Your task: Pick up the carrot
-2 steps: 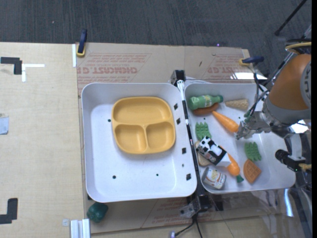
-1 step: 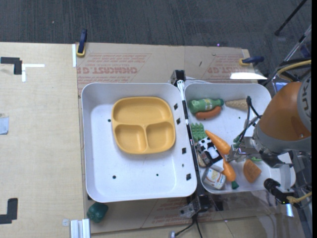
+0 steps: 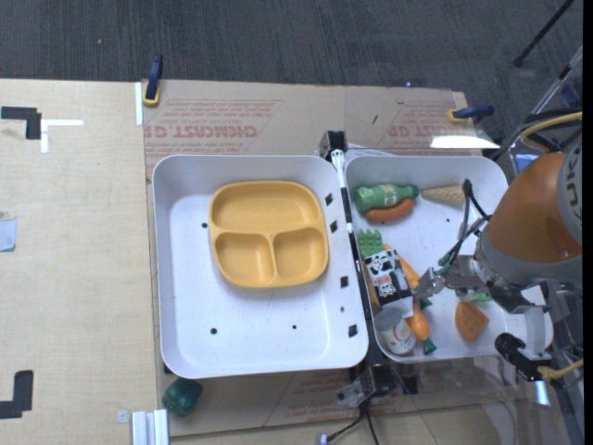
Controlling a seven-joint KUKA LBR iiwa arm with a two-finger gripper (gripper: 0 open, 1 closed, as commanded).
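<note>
Carrot (image 3: pixel 419 326): lies near the front wall of the right bin (image 3: pixel 482 170), crowded against a tin (image 3: pixel 398 337) and a cow-print carton (image 3: pixel 385 277). Tool (image 3: pixel 432 282) hangs just above it (whether clenched or released, cannot tell), seemingly positioned for a descent.

Robotics lab: wooden bench (image 3: pixel 74 295) at frame left, two white bins (image 3: pixel 176 341), clamped cardboard (image 3: pixel 213 123), cabling (image 3: pixel 357 415) at bottom centre, dark carpet
</note>
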